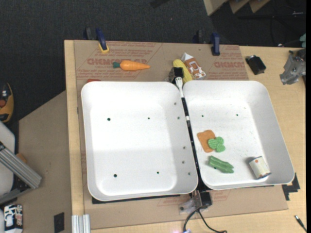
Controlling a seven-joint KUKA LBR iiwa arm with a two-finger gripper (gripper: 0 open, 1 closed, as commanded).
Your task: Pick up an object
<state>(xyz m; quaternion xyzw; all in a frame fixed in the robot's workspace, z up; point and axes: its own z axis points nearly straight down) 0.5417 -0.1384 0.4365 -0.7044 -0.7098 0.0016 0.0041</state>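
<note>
We find the pickable things gathered in the right bin (272, 110), lower centre-right of the frame: an orange slab (205, 139) touching a green lump (216, 144), a green pod (221, 165), a small can (259, 166). The claw (293, 68) sits at the right edge, well apart; we cannot tell its opening. A carrot (131, 65) lies on the bench (73, 130) beyond the left bin (97, 178), likely strayed.

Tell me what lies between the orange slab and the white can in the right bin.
In the camera view, two green items: a broccoli-like piece touching the orange slab, and a pickle-like piece nearer the white can.

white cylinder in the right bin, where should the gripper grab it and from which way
Grip the white cylinder across its round middle, coming straight down. It lies on its side near the right bin's lower right corner, so closing across its short width likely suits better than along its length.
</note>
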